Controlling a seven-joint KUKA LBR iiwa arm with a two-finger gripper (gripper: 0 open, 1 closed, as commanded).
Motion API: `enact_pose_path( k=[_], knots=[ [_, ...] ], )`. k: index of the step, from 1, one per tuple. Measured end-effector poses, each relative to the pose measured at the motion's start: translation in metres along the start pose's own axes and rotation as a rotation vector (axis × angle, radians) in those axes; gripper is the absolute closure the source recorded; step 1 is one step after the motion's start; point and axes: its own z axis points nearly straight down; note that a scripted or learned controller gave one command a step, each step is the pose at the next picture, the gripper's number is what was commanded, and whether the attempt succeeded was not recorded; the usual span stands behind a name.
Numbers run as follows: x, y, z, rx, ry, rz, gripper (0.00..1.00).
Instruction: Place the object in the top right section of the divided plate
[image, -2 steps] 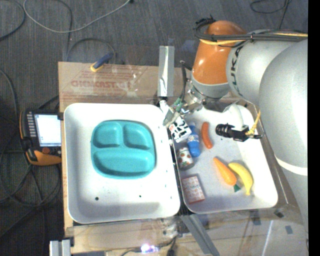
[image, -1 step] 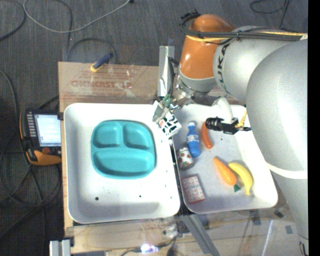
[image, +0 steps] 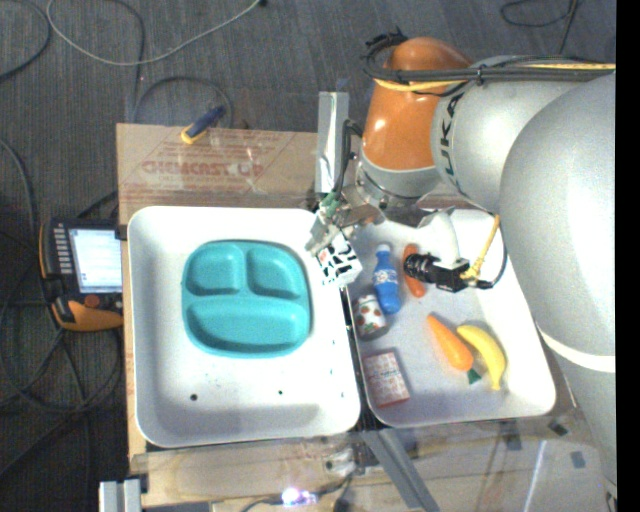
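Above the seam between the bins, the grey two-finger gripper (image: 335, 238) is clamping a black-and-white patterned block (image: 340, 264) at three o'clock of the teal divided plastic plate (image: 247, 298), risking release short, onto the bin floor.

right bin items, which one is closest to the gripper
The blue bottle, just right of the gripper; the can, carrot and banana lie farther off.
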Motion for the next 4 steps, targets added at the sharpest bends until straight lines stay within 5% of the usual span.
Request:
enact_pose_path(
  k=[1, 2, 3, 4],
  knots=[
    [0.052, 0.027, 0.014, 0.000, -0.003, -0.068, 1.00],
    [0.064, 0.010, 0.073, -0.013, -0.004, -0.210, 1.00],
    [0.033, 0.050, 0.013, 0.000, -0.005, 0.010, 1.00],
    [0.033, 0.017, 0.014, 0.001, -0.005, -0.080, 1.00]
  ],
)
